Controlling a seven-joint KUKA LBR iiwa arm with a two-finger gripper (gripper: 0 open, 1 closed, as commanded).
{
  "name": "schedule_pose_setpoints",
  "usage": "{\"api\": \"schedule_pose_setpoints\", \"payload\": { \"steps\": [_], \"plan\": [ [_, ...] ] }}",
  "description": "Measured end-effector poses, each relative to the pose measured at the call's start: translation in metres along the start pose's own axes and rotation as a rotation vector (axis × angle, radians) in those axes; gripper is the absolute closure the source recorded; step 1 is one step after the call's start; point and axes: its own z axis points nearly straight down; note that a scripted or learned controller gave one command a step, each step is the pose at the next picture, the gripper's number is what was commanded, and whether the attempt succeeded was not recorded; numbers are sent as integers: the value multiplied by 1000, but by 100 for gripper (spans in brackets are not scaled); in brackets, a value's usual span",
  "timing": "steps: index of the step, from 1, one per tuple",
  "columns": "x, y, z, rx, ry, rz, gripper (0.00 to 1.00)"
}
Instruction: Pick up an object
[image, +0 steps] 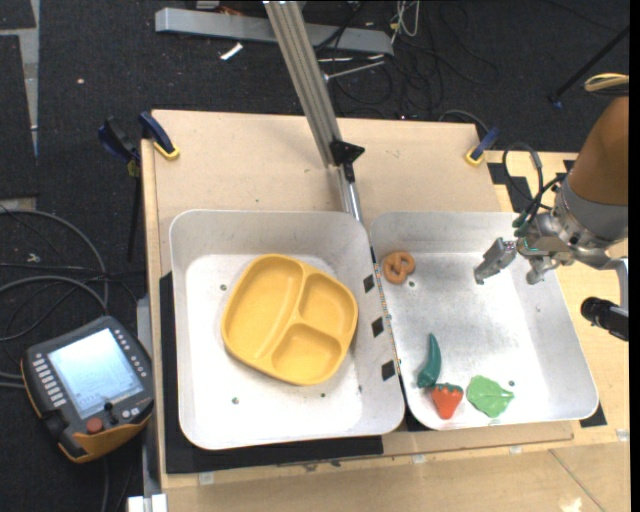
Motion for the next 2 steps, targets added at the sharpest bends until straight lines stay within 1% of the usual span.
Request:
{"api": "schedule_pose_setpoints", "payload": {
  "steps": [1, 2],
  "plan": [
    [0, 0, 0, 0, 0, 0, 0],
    [-2, 0, 64, 6, 1, 3, 0]
  ]
}}
